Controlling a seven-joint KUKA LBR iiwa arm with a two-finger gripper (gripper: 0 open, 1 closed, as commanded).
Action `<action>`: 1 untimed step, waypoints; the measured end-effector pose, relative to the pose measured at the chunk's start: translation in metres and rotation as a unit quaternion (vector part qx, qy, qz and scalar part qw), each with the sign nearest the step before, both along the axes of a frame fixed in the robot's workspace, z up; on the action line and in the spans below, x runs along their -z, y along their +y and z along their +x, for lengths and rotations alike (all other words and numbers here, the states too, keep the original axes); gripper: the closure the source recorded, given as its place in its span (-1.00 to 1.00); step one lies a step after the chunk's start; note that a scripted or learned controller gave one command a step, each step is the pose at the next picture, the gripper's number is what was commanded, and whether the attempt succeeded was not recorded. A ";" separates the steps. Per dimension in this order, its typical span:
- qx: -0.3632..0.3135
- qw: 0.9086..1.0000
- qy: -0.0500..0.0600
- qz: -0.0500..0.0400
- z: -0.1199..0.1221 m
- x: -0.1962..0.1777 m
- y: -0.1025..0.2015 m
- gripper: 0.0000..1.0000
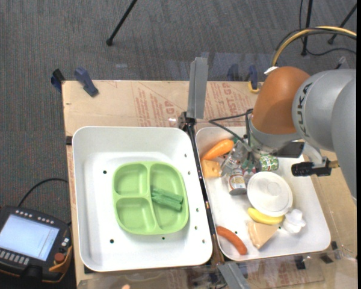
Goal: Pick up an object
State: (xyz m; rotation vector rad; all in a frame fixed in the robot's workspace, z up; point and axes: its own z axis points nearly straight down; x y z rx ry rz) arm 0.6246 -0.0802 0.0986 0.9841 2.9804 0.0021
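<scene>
My gripper (pixel 236 162) hangs low over the back left part of the right bin (pixel 316 206), under the orange wrist band. It is right beside an orange carrot (pixel 218 149) and above a small grey can (pixel 236 183). A green-labelled can (pixel 268 161) lies just to its right. Further forward are a white bowl (pixel 269 191), a banana (pixel 265 216), a tan wedge (pixel 260 234) and a red sausage (pixel 231 240). The wrist hides the gripper's tips, and nothing is visibly held.
The left bin (pixel 90 161) holds a green divided plate (pixel 132 191) with a green bean-like piece (pixel 167 198) on it. A small white object (pixel 293 221) lies near the right bin's front right. A teach pendant (pixel 27 239) sits off the bench at lower left.
</scene>
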 end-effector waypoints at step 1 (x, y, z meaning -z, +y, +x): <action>0.000 1.000 0.001 0.000 0.000 0.001 0.000 -1.00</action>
